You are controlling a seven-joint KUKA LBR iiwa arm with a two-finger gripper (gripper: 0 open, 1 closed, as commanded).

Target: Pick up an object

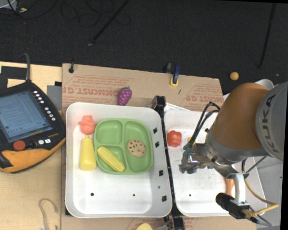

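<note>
The tool (189,162) hangs low over the right bin (204,205), and whether it is spread or pressed together cannot be told, since the arm's bulk (240,125) covers much of it from above; nothing shows pinched in it. This reads as the approach step of a pick: the tool is near the bin floor but not yet on anything. The nearest candidate is the small red object (174,138), which lies just beside the tool, up and to its left in the camera view, close to the divider (163,152) between the bins. It looks squat and roughly as wide as tall, so no clear long axis or pointing direction can be read from it; a grasp from almost any angle would probably serve. An orange piece (230,184) lies on the other side of the tool, partly hidden under the arm, seemingly elongated along the up-down line of the view. The next move likely calls for a short shift toward the red object and a descent around it, keeping clear of the divider. The green plate (124,135), corn (111,158) and cookie (136,147) sit well apart, across the divider in the left bin (109,197).
</note>
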